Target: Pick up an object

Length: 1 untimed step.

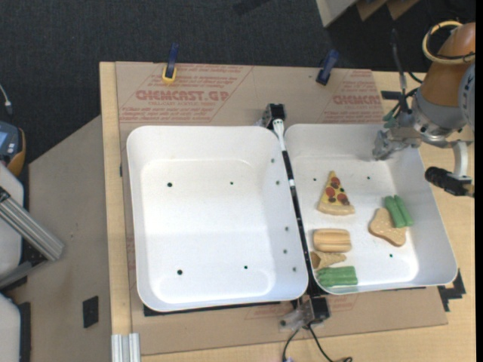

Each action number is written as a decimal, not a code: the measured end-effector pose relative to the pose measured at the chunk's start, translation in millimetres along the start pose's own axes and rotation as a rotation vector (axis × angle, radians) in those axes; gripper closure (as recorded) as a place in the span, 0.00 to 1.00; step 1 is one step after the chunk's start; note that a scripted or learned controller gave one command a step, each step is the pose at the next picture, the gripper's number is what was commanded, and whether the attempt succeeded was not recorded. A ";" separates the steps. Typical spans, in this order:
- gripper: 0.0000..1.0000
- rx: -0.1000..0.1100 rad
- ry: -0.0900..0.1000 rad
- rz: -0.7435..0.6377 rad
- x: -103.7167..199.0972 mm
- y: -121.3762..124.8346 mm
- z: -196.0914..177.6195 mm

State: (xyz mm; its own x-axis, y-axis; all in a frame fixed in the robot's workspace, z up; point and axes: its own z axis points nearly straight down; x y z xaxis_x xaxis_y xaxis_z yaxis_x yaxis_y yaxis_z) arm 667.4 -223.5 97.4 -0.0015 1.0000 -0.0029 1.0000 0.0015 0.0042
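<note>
The right bin holds several toy foods. A pizza slice lies near its middle, a hot dog bun below it, a tan piece under that, and a green piece at the front edge. A tan bread shape lies to the right with a green vegetable resting on it. My gripper hangs over the bin's far right corner, well above and to the right of the pizza slice, with nothing seen between its fingers.
The left bin sits beside the right one on a cardboard sheet. Clamps hold the sheet at the back edge. A black bracket joins the bins at the far side. The arm enters from the right.
</note>
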 end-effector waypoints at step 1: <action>1.00 0.003 0.001 0.000 0.2 -0.5 2.7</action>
State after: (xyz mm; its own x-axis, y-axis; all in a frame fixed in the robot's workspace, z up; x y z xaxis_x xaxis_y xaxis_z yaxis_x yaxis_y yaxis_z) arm 666.8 -223.3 94.6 -0.0016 1.0000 -0.0019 1.0000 0.0016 0.0013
